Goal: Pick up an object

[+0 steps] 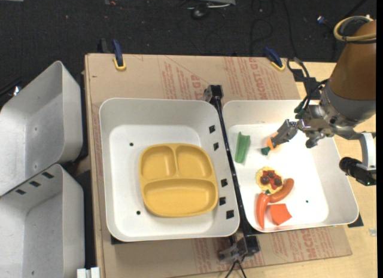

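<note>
In the right bin lie several toy foods. A green block rests near the bin's left wall. A small orange carrot with a green tip lies a little to its right. Below these are a yellow round piece with red topping, a brown sausage, a red chili and an orange block. My gripper hangs over the upper right part of this bin, open. Its left finger sits right beside the carrot, and nothing lies between the fingers.
The left bin holds a yellow divided plate. A black divider with clips runs between the bins. Two grey tubs stand off the bench at the left. The arm's orange band rises at the right edge.
</note>
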`<state>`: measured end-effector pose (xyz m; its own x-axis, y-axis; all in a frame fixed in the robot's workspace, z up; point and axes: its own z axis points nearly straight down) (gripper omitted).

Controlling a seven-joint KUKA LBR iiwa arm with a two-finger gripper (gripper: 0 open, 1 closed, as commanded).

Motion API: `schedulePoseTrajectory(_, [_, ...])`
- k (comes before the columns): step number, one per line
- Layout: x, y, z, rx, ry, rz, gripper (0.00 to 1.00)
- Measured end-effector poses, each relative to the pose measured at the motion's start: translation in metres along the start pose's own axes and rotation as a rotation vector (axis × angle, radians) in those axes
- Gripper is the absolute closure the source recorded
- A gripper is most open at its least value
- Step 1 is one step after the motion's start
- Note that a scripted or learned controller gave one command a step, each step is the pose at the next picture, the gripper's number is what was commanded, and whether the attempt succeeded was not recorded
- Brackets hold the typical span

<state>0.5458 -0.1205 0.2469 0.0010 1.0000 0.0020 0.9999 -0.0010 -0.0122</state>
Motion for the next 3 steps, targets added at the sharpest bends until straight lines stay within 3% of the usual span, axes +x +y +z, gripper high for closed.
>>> schedulePoseTrajectory(1, [0.0,0.002,-0.006,-0.012,-0.002,-0.002,0.0])
schedulePoseTrajectory(3, [-0.012,-0.002,0.088,-0.006,-0.001,0.001,0.0])
